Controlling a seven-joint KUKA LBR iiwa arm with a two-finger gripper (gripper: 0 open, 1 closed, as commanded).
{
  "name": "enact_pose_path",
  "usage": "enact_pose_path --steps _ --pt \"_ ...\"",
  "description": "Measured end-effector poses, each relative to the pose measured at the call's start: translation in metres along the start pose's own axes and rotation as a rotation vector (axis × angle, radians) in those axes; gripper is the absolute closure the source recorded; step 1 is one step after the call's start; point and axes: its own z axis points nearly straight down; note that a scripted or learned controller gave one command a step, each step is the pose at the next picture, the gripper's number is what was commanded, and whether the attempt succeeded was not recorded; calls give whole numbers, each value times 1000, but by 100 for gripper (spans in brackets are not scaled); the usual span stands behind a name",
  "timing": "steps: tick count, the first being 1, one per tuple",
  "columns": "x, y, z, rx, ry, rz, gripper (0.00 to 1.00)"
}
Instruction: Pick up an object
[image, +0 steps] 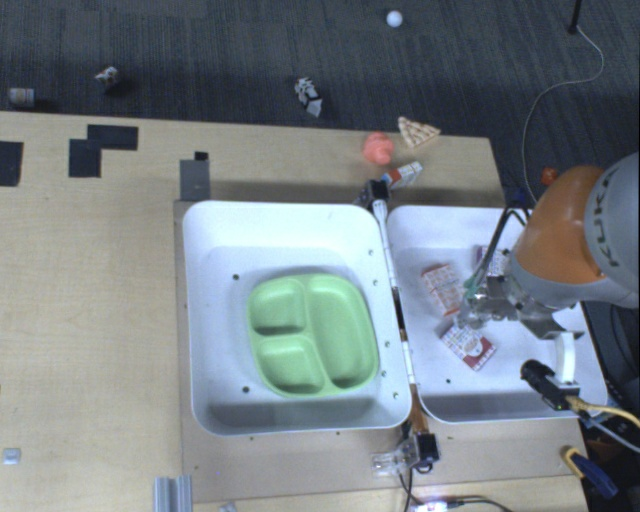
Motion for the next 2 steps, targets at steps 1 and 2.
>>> enact_pose_path --steps 1,2 --pt "0 0 0 0 0 -1 0" --pt "10 -40 31 11 3 2 0"
